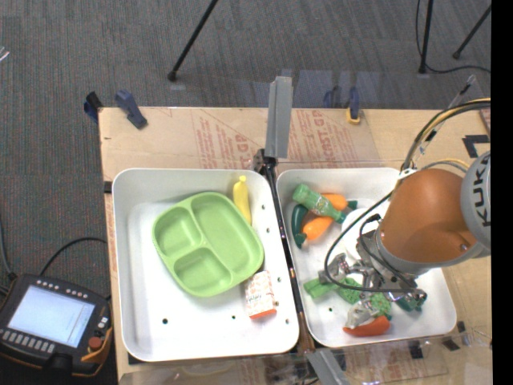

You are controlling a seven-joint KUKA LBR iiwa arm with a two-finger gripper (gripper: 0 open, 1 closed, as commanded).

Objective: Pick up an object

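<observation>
Reaching in from the right, the arm (425,215) is hanging low over the right bin (437,315), and its gripper (365,283) is sitting down among the toys at that bin's near side; you are watching a pick being attempted where the clutter is thickest, which looks to be why the wrist is coming straight down rather than at a slant; whether the tool is open, closed or holding anything I cannot tell, because the orange wrist and the cabling are covering it. Lying just near of the gripper is an orange-and-green piece (367,325), with green pieces (333,289) touching or crowding it on the left, so any of these could be the object; I am judging the orange-and-green one the likeliest target, though you are not seeing it lifted. Resting toward the far left of the same bin are a green bottle (317,200) and an orange toy (317,228), well apart from the gripper. In the left bin (136,327) a green divided plate (208,243) is lying flat, a yellow item (241,199) is leaning at its far edge and a small carton (260,295) is sitting at its near right corner; these are staying out of the work.
</observation>
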